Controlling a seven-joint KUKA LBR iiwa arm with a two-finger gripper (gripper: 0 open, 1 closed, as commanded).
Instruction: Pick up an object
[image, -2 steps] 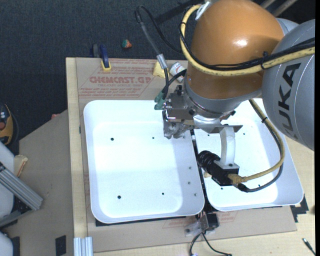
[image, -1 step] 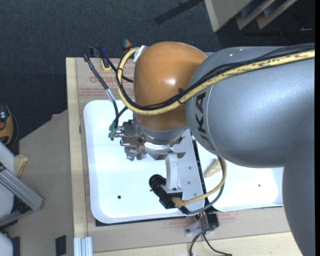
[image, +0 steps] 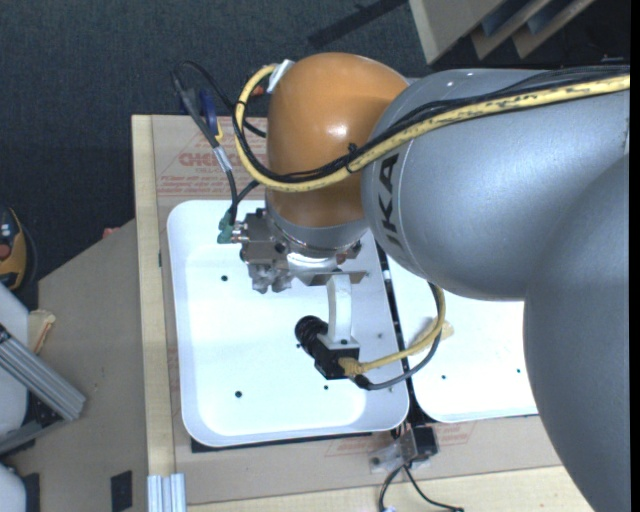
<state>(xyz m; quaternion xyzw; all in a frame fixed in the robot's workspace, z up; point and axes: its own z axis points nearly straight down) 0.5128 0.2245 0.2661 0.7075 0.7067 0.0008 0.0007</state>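
**My gripper low over the left-hand bin, the object to pick up hidden from view**

Slanted overhead view of a bench (image: 148, 300) bearing two shallow white bins. All places here are given from the left-hand bin (image: 200, 400), the one on the view's left.

The left part of this bin is bare white floor. It carries a few small dark dots (image: 238, 393), too small to identify.

Over the bin's upper middle hangs my gripper (image: 262, 270), a grey metal cluster pointing down at the floor. It sits just below the orange band (image: 315, 130) of my wrist. Whether the gripper is open or closed I cannot tell from this angle, and I see nothing in its hold.

I cannot place the object I am to pick up. My wrist covers the bin floor under the gripper and to its right, so anything lying there is hidden.

Just beside the bin's right edge lies the second bin (image: 470, 395). It is largely covered by my grey arm (image: 480, 180), which reaches in from the right.

I judge the step in hand to be the reach down or the grasp itself. To do it well, I would:

- Keep the approach vertical and stay off the bin's far wall.
- Close only when low enough to the floor to catch something.
- Lift slowly and straight up.
- Check the gripper once it clears the bin, since closing on nothing seems a real risk here.
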